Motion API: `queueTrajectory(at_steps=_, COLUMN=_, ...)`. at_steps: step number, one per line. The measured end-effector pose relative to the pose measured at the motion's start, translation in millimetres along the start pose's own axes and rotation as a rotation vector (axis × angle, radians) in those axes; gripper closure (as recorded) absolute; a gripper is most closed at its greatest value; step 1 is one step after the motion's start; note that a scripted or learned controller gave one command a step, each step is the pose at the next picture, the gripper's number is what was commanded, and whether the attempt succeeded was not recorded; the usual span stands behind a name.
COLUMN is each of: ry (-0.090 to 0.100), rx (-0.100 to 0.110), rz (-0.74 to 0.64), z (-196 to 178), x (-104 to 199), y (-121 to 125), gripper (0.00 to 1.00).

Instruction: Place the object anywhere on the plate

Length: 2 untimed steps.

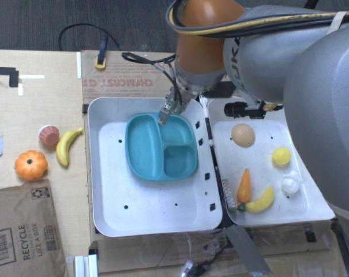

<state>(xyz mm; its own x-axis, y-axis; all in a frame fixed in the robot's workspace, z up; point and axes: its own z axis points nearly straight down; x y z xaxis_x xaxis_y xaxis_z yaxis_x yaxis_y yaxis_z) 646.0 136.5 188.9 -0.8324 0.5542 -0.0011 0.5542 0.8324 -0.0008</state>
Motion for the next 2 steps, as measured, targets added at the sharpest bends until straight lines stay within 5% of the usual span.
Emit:
queueTrajectory(at_steps=1, ry=0.000, rx=0.000, rz=0.038, z=-2.8, x=13.7, y=-78.4, gripper=1.00)
queueTrajectory(at_steps=2, ry=0.000, rx=-0.001, rz=0.038, z=-2.8, x=13.9, y=-78.2, gripper=0.00)
